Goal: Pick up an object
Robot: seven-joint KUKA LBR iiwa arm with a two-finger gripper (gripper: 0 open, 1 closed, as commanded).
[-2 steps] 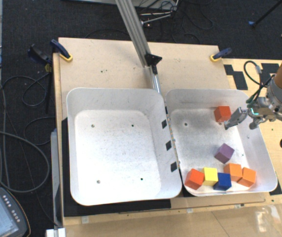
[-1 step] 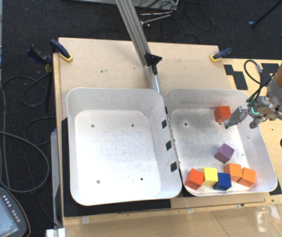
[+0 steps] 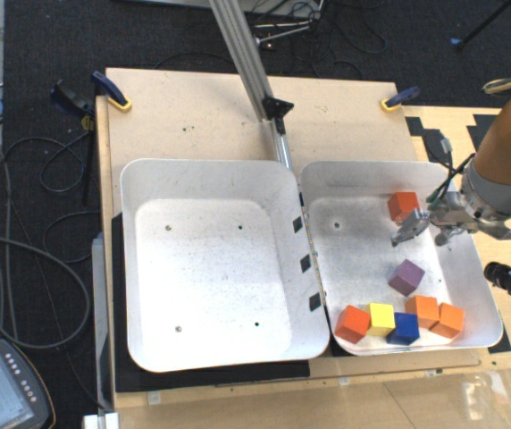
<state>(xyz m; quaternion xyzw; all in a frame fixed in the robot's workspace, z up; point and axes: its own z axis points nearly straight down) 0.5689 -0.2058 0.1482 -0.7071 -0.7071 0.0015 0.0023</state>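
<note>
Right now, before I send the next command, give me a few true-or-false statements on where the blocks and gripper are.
1. All the blocks lie in the right bin. True.
2. The purple block sits in the left bin. False: it lies in the right bin, apart from the front row.
3. The gripper is over the right bin, near the orange block. True.
4. The yellow block is stacked on the blue block. False: they lie side by side.
</note>
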